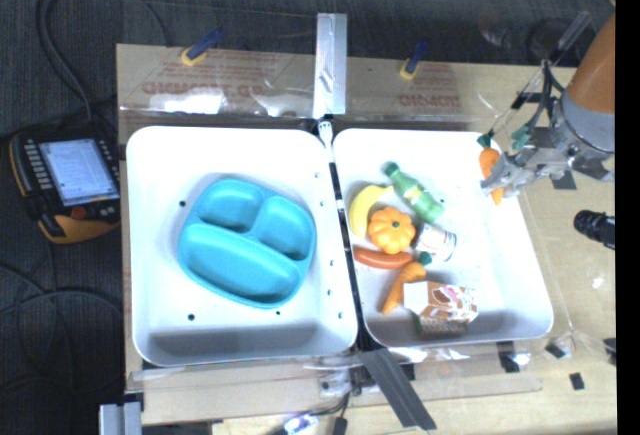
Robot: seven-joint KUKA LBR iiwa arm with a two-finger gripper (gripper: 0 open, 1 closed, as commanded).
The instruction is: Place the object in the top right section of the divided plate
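**Tool at the right bin's far edge, plate across the divide**

Tool (497,175) sits at the upper right rim of the right bin (520,263), below the grey wrist and the orange band of the arm (600,83). A small orange object (487,161) with a green tip lies right at the fingers; it looks like a toy carrot and appears pinched between them, though the view is too small to be certain.

Just inward from the tool, the right bin holds a heap of toy food: a green bottle (412,192), a banana (363,208), a small pumpkin (391,229), a red sausage (380,259), a carrot (403,285), a small white jar (438,242) and a printed carton (442,308).

Farther left, beyond the ridge where the two bins meet, the left bin (160,323) carries the blue divided plate (247,239). Its top right section (284,224) is the nearest compartment to the arm.

The coming move turns on this: the target lies well to the view's left and somewhat lower than the tool, across the full width of the right bin. My judgement is that the carry must clear both the food heap and the middle ridge before lowering.

A worktop (570,323) of pale wood bears both bins.
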